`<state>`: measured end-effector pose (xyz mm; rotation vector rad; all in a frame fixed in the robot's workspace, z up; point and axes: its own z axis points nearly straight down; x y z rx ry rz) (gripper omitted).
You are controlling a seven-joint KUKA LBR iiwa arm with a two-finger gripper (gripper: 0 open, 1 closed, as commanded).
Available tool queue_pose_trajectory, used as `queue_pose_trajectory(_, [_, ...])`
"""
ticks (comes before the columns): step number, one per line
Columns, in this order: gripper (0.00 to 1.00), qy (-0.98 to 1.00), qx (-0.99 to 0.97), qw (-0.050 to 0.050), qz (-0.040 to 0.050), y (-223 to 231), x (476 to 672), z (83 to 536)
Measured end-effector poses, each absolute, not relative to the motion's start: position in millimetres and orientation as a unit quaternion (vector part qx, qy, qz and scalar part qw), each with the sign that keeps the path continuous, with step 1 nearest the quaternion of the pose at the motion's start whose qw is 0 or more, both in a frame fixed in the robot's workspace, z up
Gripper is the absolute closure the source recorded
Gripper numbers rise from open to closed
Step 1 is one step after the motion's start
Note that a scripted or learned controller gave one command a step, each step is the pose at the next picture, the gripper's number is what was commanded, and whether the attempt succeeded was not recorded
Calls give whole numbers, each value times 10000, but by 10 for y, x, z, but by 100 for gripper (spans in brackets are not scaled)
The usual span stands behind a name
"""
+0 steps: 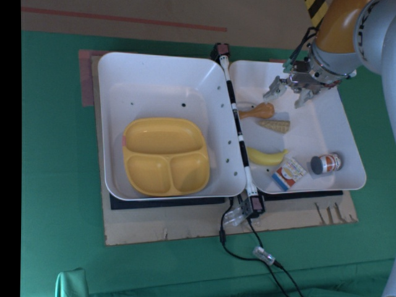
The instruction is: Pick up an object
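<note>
Right now the arm [365, 11] reaches in from the right, grey with its orange band above the wrist, and the gripper [288, 94] hangs over the upper part of the right bin [346, 135]. Its two fingers [274, 90] are spread apart with nothing between them. Just below and to the left of the fingertips lies the toy drumstick [258, 111], brown and lying roughly flat, its thick end nearest the gripper and its thin end pointing toward the divider between the bins. Whether a fingertip touches it is hard to tell from this angle; it looks just clear of it. Close beneath the drumstick sits the waffle cone [275, 125], tan and on its side. Further down, near the left wall of the same bin, the banana [266, 156] lies curved with its tip pointing right. Beside it, toward the lower edge, rests a small box [289, 172] with red, white and blue print, and just to its right a little can [326, 163] lies on its side, its dark end facing left. Over in the left bin [124, 73], well apart from all of this, a yellow divided plate [166, 156] sits in the lower half. Both bins stand on cardboard over a green mat [55, 135], and a black cable [247, 246] trails from between them toward the bottom edge.
</note>
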<state>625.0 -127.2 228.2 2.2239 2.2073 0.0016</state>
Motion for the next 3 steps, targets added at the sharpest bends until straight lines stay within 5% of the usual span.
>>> queue_pose_trajectory(1, [0,7047,7095,88,35,-1188,6072,1877])
queue_pose_trajectory(2, [100,7023,7116,162,67,-1222,6100,2044])
queue_pose_trajectory(3, [100,7057,7084,52,36,-438,5831,3373])
